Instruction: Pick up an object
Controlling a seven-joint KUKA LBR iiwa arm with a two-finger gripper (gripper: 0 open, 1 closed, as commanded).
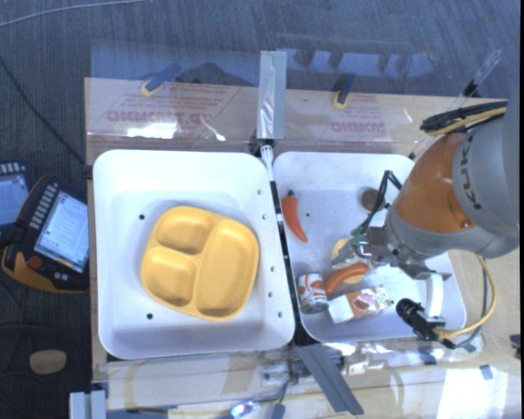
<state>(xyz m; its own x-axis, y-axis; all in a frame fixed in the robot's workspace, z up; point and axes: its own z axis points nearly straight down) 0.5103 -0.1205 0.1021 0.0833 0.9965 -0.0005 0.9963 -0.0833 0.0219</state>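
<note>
The right bin (332,182) holds several small items. An orange carrot with a green top (293,216) lies near its left wall. A small can (311,291) sits at the front left, next to an orange sausage-shaped piece (345,278) and a white packet with an orange print (362,303). A yellowish piece (341,250) peeks out by the arm. My gripper (363,244) hangs low over the middle of this bin, just above the orange piece, with the grey and orange wrist covering most of it.
The left bin (113,190) holds a yellow divided plate (200,261). A metal divider post (271,94) stands at the back between the bins. A handheld pendant (44,234) lies left of the bench. Cables loop by the right bin's front corner (454,321).
</note>
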